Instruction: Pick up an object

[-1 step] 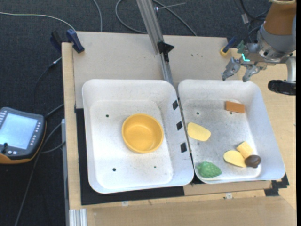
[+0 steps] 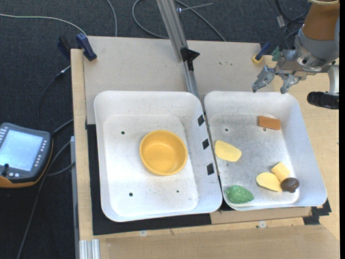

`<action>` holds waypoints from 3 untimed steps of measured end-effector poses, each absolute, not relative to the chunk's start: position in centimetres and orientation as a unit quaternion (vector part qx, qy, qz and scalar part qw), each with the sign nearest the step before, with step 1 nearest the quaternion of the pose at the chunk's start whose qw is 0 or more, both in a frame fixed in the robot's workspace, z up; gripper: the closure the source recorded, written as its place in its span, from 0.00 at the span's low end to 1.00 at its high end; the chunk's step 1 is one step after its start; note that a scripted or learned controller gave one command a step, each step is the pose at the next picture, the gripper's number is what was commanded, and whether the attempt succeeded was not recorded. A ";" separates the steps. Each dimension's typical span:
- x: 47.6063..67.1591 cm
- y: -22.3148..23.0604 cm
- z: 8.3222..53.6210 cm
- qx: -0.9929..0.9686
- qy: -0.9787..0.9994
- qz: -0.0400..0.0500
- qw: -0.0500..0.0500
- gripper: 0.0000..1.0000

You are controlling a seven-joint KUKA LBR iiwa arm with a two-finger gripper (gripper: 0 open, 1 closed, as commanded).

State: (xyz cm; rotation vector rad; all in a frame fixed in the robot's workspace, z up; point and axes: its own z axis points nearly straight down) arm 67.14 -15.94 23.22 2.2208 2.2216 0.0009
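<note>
Grey metal pincer [image 2: 274,81], fingers spread, nothing between them, poised above the far rim of the right bin [image 2: 305,124]. Above it, the orange band of the arm [image 2: 322,16]. Nearest below: an orange block [image 2: 269,123], flat on the bin floor, well clear of its neighbours. Farther down and toward the left bin: a pale yellow slice [image 2: 227,151], also alone. Farthest from the pincer, along the near wall: a second yellow slice [image 2: 268,181], a yellow cylinder [image 2: 280,170] and a small brown ball [image 2: 290,184], all three touching or nearly so; beside them, in the near corner, a green lump [image 2: 238,193]. Beyond the divide, in the left bin [image 2: 110,144], a yellow bowl [image 2: 163,152], well apart from the pincer. Under both bins, the pale bench [image 2: 140,63].

Likely step: choosing and closing on one thing, not yet begun. Best bet by judgement: the orange block, closest and isolated. Worth lining the fingers across its short sides, coming straight down, keeping off the bin wall behind. Cluttered trio by the near wall a riskier pick; ball apt to roll.
</note>
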 end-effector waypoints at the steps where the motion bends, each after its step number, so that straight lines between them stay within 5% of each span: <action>1: 66.7 -15.3 17.2 0.707 0.707 -0.001 -0.002 0.00; 3: 65.9 -15.9 9.7 0.707 0.707 0.001 0.001 0.00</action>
